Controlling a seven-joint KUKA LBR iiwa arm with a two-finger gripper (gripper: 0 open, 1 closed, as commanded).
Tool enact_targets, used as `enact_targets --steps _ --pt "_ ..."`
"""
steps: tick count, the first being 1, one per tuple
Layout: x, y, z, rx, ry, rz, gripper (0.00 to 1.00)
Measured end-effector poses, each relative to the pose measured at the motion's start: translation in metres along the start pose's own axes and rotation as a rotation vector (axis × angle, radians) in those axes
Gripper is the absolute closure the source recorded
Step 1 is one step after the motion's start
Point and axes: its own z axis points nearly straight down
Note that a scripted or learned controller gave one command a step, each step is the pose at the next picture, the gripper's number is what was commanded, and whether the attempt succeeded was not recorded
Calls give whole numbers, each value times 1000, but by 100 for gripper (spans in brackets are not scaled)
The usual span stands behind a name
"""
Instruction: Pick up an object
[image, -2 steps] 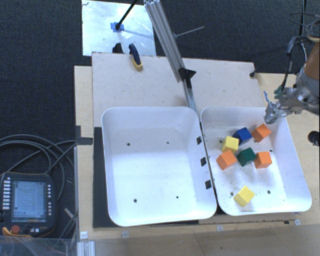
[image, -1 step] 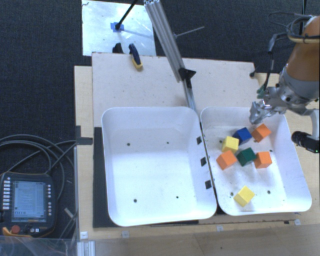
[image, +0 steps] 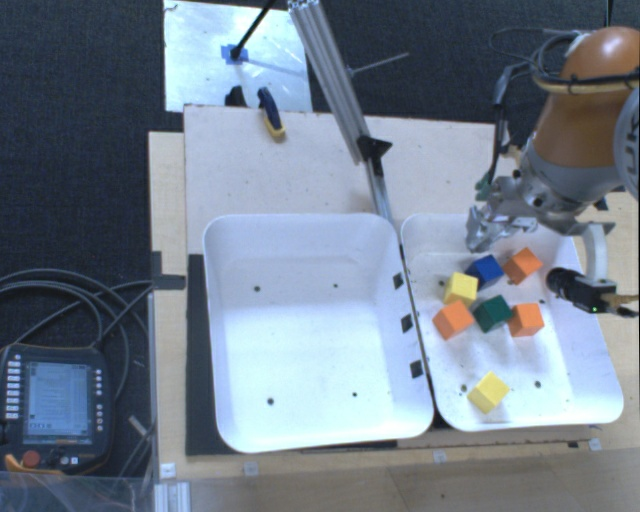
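The right bin (image: 580, 400) holds several small cubes. A blue cube (image: 486, 269), a yellow cube (image: 461, 288), an orange cube (image: 453, 319), a dark green cube (image: 492, 313), an orange cube (image: 526, 319) and another orange cube (image: 521, 265) lie clustered in its upper half. A second yellow cube (image: 488, 391) lies apart near the front. My gripper (image: 482, 237) hangs over the bin's back part, just above and left of the blue cube. Nothing shows between its fingers.
The left bin (image: 225, 250) stands beside the right one. A slanted metal pole (image: 340, 90) crosses above the bench toward the gap between the bins. A teach pendant (image: 55, 405) with cables lies at the far left.
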Motion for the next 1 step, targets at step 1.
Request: enact_targets --steps 1 --pt "53 -18 -3 1 0 0 100"
